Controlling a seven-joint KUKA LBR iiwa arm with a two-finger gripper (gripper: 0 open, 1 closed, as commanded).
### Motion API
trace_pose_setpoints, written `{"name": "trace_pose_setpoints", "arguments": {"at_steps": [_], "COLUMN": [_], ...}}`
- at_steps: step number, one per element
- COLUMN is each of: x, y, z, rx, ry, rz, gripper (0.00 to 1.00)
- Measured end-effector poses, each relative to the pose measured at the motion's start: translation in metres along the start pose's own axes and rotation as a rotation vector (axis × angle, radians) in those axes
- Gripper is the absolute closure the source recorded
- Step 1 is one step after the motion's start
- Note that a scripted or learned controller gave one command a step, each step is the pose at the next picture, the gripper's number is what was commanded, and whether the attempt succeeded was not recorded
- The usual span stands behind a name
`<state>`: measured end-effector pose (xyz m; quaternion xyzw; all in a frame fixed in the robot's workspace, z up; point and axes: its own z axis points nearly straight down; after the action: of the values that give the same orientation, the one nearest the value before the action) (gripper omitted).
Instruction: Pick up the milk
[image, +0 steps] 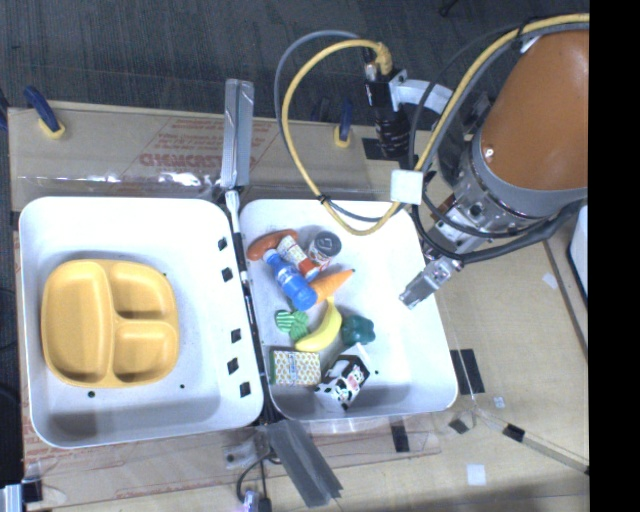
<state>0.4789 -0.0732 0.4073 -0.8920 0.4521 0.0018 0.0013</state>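
A pale wooden table (520, 330) carries two shallow white bins side by side, with a dark floor beyond its far edge. The milk (346, 381), a small carton with black cow patches, lies tilted at the near edge of the right bin (425, 385), touching the near wall. Just beside it on the left lies a flat green-and-yellow patterned packet (294, 367). Above these a yellow banana (322, 331) rests between a green ridged piece (292, 322) and a dark green lump (357, 328). Farther up, a blue bottle (292, 281) lies at a slant, with an orange carrot (333, 282) against it, a red sausage-like toy (267, 243) at its upper end and a small can (325, 246) near it. The left bin (60, 225) holds a yellow compartment tray (109, 322). The gripper (422, 285) hangs over the right bin's right side, well apart from the milk, with nothing in it; whether its fingers are spread or closed I cannot tell.
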Motion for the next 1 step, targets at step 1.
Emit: {"name": "trace_pose_setpoints", "arguments": {"at_steps": [1], "x": [0.0876], "y": [0.0641], "z": [0.0554], "rx": [-0.001], "ry": [-0.003], "rz": [-0.207], "gripper": [1.0]}}
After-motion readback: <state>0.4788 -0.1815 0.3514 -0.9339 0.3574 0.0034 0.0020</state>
